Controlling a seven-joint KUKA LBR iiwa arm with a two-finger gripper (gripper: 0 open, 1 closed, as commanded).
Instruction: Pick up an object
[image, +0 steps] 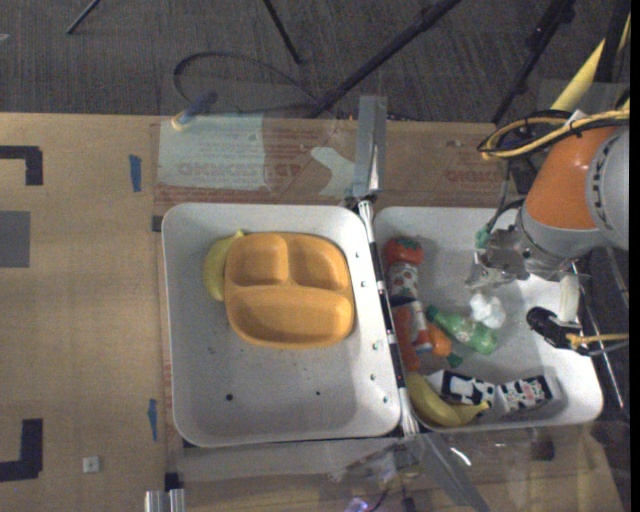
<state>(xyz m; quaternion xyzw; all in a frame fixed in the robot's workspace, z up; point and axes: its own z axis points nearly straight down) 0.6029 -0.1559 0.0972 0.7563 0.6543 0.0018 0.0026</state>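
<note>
Camera view has the gripper (492, 280) low in the right bin (585, 400), just above a small white object (488, 308) beside a green bottle (466, 331), so this reads as the approach before a grasp, with a final descent and a closing needed next. Whether its fingers are apart or together I cannot tell, since the wrist hides them and the white object is too blurred to identify.

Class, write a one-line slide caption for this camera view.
Gripper over right bin; orange plate in left bin.
</note>
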